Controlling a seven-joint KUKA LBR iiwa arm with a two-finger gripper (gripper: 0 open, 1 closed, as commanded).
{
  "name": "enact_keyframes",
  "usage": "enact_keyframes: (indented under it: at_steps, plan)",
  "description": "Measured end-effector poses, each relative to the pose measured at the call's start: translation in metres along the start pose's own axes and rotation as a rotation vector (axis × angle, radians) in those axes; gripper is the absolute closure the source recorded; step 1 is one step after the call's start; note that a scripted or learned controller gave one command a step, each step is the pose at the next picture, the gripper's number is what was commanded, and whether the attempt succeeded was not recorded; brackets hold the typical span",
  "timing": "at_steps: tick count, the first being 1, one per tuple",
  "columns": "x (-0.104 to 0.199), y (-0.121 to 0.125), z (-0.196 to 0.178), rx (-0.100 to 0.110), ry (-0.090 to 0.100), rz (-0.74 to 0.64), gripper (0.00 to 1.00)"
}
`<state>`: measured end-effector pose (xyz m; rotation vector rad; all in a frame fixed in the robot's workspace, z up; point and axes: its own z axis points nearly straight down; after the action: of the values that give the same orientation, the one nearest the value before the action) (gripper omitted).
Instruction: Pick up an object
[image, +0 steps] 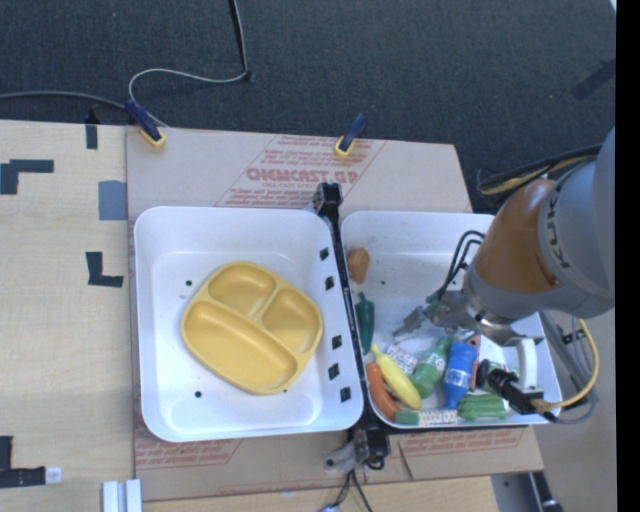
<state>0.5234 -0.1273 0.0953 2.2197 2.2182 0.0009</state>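
Fingers (415, 322) are seen spread apart, clamped on nothing, above the right bin (420, 225). Just beside the gripper (425, 318), a blue bottle (460, 370) is judged light, stiff, slippery; its middle should be taken. Farther off, a yellow plate (252, 325) is seen.

At the right of the frame, the arm (575, 235) shows a smooth grey rounded shell with a broad orange band (512, 245) above the wrist. Black cables loop beside that band, and a yellow cable curves off at lower right.
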Motion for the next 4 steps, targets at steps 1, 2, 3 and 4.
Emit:
enact_keyframes:
  at_steps: [1, 2, 3, 4]
  plan:
    - [0.0, 0.0, -0.009, 0.0, 0.0, 0.0, 1.0]
    - [0.043, 0.008, -0.149, 0.002, 0.001, -0.002, 1.0]
    - [0.043, 0.008, -0.149, 0.003, 0.001, -0.002, 0.0]
    - [-0.019, 0.008, -0.011, 0.007, 0.002, 0.0, 0.0]
